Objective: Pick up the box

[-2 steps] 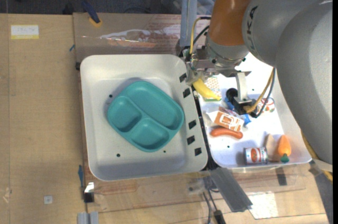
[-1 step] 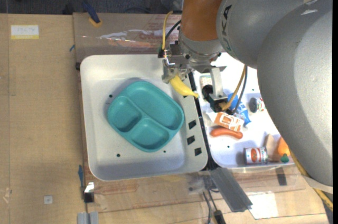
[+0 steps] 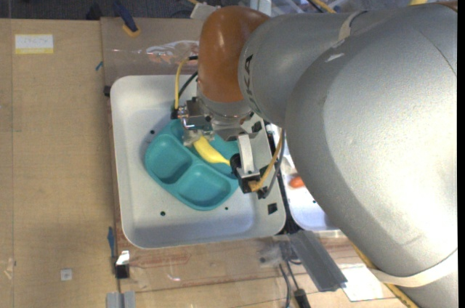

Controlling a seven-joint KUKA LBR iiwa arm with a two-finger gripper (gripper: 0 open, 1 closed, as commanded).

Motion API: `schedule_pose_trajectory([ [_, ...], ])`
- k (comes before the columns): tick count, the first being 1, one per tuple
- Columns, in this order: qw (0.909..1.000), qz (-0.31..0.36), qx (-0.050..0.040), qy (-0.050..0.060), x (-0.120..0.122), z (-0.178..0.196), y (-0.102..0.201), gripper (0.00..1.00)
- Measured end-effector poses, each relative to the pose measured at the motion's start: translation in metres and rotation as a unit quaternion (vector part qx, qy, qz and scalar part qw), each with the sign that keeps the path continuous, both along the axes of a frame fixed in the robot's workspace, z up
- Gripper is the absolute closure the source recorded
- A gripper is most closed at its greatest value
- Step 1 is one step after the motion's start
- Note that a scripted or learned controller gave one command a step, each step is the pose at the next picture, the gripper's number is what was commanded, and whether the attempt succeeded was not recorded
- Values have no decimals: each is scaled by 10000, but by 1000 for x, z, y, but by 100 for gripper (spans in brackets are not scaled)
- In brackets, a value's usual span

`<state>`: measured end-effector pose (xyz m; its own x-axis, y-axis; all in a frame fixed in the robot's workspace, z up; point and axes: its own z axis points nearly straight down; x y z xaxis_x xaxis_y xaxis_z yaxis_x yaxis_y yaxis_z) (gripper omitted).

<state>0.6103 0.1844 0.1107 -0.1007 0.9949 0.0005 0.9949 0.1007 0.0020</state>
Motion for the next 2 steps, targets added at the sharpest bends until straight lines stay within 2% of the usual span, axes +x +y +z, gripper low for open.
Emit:
schedule_pose_trajectory([
  [1,9998,190,-2,2,-47,113,-87,100],
  [2,9991,-397,42,-123,-78,2,-17,100],
])
